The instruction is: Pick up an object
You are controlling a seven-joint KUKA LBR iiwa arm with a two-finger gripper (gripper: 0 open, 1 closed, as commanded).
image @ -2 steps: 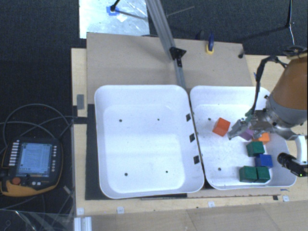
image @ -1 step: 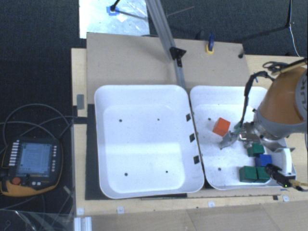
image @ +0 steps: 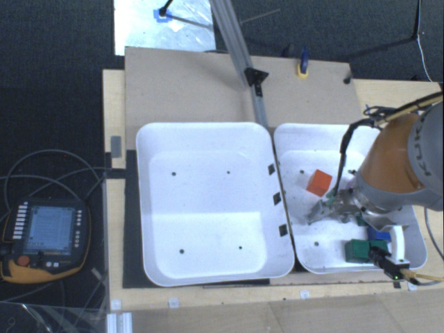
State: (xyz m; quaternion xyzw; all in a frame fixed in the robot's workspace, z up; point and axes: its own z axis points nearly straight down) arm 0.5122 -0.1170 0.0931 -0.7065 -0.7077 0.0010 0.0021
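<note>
An orange block point(image: 319, 182) lies in the right bin point(image: 305, 255), near its middle. A green block point(image: 359, 250) rests by that bin's front right corner, and a small blue object point(image: 379, 238) sits just behind it, partly under the arm. My gripper point(image: 320, 211) hangs low over the right bin's floor, just in front of the orange block and left of the green one. I see nothing held in it. The grey wrist with its orange band covers the bin's right side.
The left bin point(image: 149, 186) stands beside the right one, with a ridge of small black clips point(image: 277, 198) between them. A slanted metal pole point(image: 236, 40) crosses the back of the bench. A teach pendant point(image: 45, 238) lies on the floor at left.
</note>
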